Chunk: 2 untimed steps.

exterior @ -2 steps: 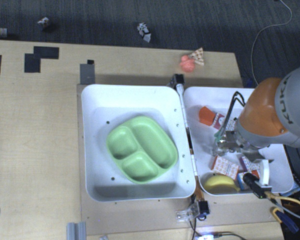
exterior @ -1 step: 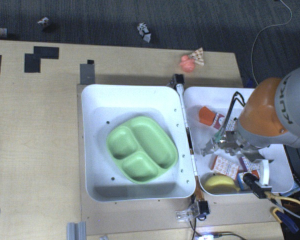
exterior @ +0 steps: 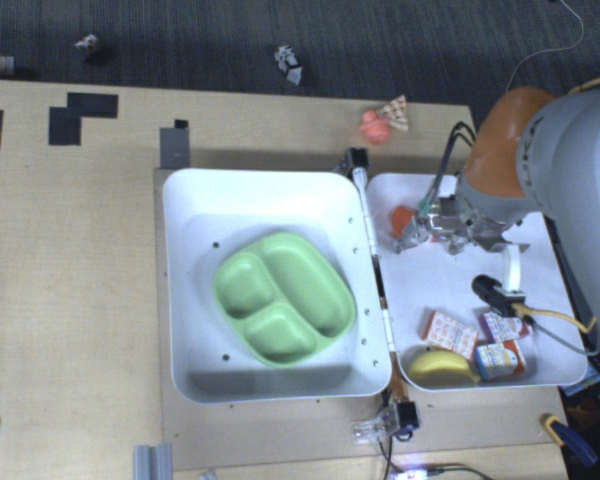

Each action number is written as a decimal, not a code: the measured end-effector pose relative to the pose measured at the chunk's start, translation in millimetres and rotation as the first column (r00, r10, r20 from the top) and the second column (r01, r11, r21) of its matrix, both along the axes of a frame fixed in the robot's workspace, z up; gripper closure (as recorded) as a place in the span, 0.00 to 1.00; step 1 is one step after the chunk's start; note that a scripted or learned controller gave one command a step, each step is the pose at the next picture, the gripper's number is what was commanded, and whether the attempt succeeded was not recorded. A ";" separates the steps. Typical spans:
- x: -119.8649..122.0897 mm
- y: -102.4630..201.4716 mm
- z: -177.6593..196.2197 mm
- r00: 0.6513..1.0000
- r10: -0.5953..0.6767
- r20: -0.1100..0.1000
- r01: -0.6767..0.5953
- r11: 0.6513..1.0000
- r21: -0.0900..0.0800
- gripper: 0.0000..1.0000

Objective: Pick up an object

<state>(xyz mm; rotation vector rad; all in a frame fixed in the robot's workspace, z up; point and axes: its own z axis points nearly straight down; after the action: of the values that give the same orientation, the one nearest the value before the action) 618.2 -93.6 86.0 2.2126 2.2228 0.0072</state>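
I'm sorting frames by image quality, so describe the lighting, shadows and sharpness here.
Camera view: light is even and soft; the green divided plate casts only a faint shadow inside the left bin. The white bins look bright but keep their edges, with no harsh glare. The arm's grey shell at right is large and soft-edged, and the gripper near the red object is slightly blurred. Small items in the right bin lack fine detail.
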 end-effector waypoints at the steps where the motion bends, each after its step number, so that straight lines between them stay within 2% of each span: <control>1: 2.1 0.6 12.5 1.000 0.004 0.007 -0.004 1.000 0.000 1.00; 2: 1.9 0.6 12.3 1.000 0.005 0.006 -0.005 1.000 -0.001 0.00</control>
<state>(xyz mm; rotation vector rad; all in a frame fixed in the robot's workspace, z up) 620.1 -93.1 98.3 2.2040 2.2248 0.0132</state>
